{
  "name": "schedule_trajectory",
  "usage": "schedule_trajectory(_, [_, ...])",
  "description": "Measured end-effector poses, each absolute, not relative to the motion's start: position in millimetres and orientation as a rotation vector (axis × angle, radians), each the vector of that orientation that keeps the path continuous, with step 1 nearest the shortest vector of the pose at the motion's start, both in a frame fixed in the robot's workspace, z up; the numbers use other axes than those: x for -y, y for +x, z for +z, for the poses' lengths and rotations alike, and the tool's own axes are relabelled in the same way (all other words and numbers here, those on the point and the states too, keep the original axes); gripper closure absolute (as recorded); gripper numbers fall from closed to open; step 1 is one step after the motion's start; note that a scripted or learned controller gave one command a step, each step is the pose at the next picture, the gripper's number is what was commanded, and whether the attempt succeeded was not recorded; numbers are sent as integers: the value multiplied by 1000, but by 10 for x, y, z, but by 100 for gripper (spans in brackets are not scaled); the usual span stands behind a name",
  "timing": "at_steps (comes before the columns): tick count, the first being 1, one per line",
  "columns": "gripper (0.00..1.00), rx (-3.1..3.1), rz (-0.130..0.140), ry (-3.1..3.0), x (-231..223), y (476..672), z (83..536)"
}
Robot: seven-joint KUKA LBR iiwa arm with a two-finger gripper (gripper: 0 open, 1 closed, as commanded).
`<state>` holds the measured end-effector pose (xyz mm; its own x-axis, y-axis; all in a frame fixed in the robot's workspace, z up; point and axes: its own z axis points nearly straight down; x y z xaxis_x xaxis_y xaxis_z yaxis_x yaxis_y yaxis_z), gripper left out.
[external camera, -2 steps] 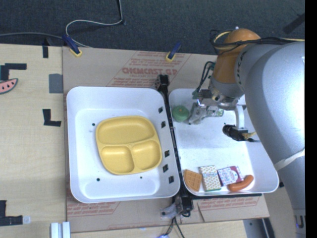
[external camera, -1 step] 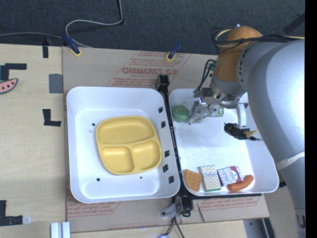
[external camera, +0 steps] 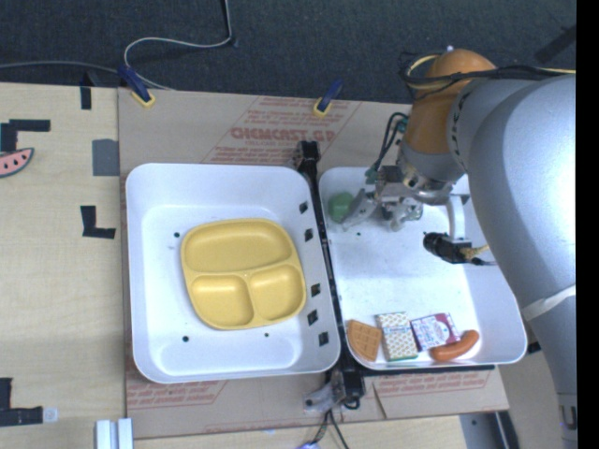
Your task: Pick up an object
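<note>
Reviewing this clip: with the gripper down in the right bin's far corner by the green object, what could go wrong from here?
1. The small green rounded object lies close to the right white bin's far left wall, so a finger of the two-finger gripper may strike the wall or nudge the object aside.
2. The toy sausage and small printed packets crowd the near rim; a grasp there may catch two things at once.
</note>
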<state>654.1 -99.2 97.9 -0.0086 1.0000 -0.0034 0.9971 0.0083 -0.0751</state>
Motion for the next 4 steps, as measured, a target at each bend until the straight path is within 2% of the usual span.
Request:
schedule_trajectory(1, [100, 2194, 91, -2173, 992, 6535, 1073])
schedule_trajectory(2, [0, 2194, 92, -2173, 989, 6535, 1071])
schedule_trajectory(3, [100, 2195, 95, -2172, 988, 6533, 1166])
schedule_trajectory(4, [0, 2195, 95, -2172, 985, 6533, 1164])
